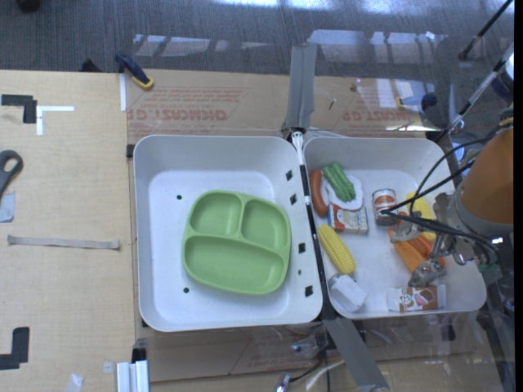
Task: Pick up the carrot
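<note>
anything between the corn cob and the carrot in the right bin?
Camera view: just bare white bin floor between the corn cob and the carrot. The small carton sits further back, off that line.

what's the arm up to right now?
The arm has reached into the right bin, with its claw down over the carrot near the bin's right side. I can't tell whether the carrot is gripped. Corn, a green vegetable, a can and small packets lie around it. The left bin holds a green divided plate.
</note>
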Controlling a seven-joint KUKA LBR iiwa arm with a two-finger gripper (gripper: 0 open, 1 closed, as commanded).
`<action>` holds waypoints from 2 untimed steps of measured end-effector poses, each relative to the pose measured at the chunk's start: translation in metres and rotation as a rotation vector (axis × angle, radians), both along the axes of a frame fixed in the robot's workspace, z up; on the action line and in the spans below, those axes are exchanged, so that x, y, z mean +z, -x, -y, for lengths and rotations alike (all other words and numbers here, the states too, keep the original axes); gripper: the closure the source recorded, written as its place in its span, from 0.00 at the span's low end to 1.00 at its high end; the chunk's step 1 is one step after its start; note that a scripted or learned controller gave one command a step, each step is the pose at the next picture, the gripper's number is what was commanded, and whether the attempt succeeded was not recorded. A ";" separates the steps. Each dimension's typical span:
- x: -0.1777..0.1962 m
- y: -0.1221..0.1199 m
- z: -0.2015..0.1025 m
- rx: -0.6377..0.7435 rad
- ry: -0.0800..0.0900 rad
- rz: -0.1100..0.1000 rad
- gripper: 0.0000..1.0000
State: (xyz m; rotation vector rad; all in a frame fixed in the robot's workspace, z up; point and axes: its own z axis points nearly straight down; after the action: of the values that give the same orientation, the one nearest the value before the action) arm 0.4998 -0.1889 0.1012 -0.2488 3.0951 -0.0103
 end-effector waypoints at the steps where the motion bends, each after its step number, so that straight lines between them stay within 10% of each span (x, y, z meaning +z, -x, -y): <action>1: -0.003 0.004 -0.035 -0.384 -0.012 -0.008 0.00; 2: -0.009 -0.040 0.011 -0.866 -0.019 -0.029 0.00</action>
State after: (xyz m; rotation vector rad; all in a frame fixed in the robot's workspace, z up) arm 0.5398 -0.2003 0.0926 1.0835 2.9444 -0.0008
